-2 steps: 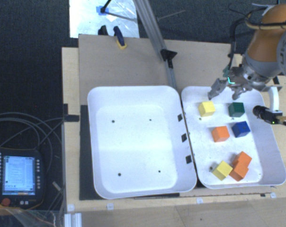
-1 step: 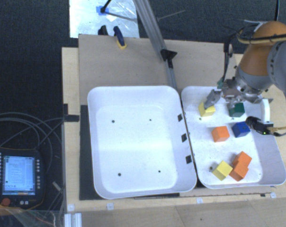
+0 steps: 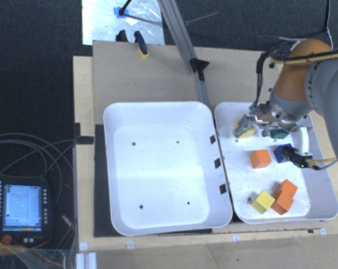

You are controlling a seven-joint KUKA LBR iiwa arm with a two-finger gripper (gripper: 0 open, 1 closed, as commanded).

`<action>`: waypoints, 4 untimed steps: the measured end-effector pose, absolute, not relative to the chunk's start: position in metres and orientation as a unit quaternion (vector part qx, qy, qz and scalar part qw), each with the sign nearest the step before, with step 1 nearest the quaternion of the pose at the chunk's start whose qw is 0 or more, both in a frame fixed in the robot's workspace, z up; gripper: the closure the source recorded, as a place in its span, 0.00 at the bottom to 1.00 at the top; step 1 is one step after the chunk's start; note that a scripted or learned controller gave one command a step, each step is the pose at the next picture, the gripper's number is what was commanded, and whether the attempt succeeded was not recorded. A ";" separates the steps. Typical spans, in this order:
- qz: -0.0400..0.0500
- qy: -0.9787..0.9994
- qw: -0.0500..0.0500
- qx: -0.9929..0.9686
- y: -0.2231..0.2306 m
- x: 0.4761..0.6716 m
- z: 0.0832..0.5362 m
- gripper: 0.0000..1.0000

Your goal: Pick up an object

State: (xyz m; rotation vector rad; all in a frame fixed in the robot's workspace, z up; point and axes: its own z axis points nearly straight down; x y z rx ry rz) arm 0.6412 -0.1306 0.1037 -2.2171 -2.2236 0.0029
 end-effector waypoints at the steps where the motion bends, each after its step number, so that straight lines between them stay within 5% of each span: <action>1: 0.004 -0.709 0.006 -0.705 -0.131 0.640 0.117 1.00; 2: -0.003 -0.709 -0.004 -0.705 -0.131 0.652 0.172 1.00; 4: -0.002 -0.709 -0.002 -0.705 -0.126 0.648 0.244 1.00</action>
